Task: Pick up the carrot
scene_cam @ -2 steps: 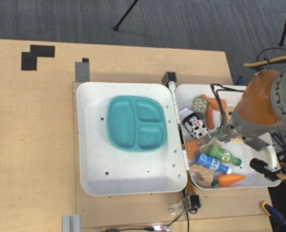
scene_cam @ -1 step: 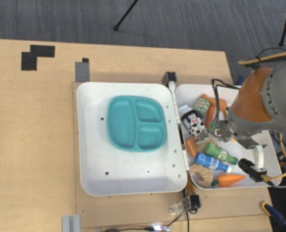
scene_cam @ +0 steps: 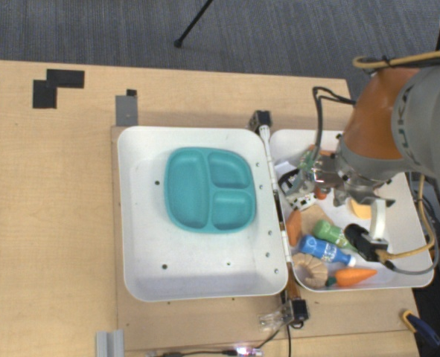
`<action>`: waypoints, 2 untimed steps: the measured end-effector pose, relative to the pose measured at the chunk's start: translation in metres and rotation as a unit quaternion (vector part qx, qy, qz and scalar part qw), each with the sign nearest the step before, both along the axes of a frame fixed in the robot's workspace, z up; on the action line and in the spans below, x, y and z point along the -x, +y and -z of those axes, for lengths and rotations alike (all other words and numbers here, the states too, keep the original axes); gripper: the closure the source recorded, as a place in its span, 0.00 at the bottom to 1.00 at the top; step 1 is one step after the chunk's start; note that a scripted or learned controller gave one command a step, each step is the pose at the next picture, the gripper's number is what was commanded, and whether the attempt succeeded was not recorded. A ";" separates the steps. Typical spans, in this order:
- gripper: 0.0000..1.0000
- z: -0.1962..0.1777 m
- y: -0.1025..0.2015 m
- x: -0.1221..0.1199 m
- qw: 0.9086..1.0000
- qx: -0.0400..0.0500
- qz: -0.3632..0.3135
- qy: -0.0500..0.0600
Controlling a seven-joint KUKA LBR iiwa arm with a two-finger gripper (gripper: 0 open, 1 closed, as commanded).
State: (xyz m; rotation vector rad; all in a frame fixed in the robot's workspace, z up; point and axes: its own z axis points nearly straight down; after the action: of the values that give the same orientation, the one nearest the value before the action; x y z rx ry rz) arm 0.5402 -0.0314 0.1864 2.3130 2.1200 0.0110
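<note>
Carrot: lying flat at the near edge of the right bin, orange, tip pointing right, just beside the blue bottle.
Gripper: down in the right bin's far-left part, above the clutter, well apart from the carrot; carrot sits nearer the camera and to its right.
Jaws: cannot tell how they stand, hidden under the wrist.
Arm: reaching in from the right, orange band over the bin.
Left bin: holds a teal divided plate.
</note>
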 end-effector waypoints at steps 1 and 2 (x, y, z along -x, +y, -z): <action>0.00 0.003 0.025 0.034 0.999 0.000 0.054 0.005; 0.00 0.003 0.003 0.032 0.985 0.001 0.173 0.005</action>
State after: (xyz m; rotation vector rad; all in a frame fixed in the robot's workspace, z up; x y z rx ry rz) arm 0.5086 -0.0285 0.1832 2.6490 1.6896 -0.0024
